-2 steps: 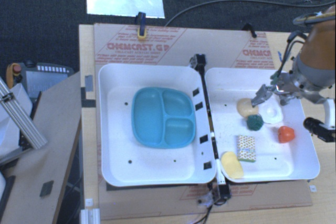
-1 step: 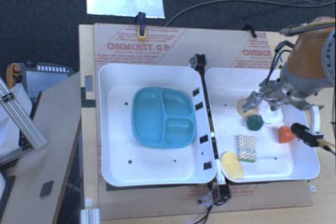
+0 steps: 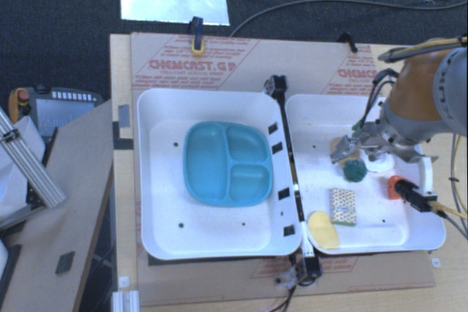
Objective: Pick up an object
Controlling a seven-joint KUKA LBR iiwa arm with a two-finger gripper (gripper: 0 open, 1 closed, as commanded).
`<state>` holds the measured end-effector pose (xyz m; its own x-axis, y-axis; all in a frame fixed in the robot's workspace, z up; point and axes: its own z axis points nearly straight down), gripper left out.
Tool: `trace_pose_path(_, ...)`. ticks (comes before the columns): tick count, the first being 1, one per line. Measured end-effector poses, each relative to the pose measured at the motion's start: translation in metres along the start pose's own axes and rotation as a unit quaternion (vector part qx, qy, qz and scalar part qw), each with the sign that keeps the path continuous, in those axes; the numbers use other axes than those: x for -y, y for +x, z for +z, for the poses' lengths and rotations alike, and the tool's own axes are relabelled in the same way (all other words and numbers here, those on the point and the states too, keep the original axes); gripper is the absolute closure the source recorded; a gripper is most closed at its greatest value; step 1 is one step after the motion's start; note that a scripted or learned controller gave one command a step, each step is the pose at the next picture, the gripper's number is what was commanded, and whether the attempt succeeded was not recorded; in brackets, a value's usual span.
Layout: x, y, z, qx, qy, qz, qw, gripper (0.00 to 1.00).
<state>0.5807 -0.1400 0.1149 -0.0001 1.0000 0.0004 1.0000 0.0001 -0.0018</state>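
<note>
The two shallow white bins sit side by side on the table, presumably to keep loose items within reach. The left bin (image 3: 157, 230) carries a blue divided plastic plate (image 3: 227, 162). In the right bin (image 3: 420, 234) the jaws (image 3: 356, 150) hang low, just above and beside a small dark-green rounded object (image 3: 355, 170) (the likeliest target); whether they are apart or together I cannot tell. A patterned rectangular sponge (image 3: 343, 206) and a yellow rounded piece (image 3: 324, 229) lie nearer the front wall.
</note>
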Motion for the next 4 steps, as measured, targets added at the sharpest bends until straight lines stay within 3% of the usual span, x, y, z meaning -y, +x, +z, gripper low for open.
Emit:
trace_pose_path(1,-0.001,0.000,-0.013,0.001,-0.003,0.000,1.0000,1.00)
trace_pose_path(3,-0.006,0.012,-0.106,0.001,-0.004,-0.003,1.0000,1.00)
trace_pose_path(4,-0.007,0.012,-0.131,0.001,-0.003,-0.003,1.0000,1.00)
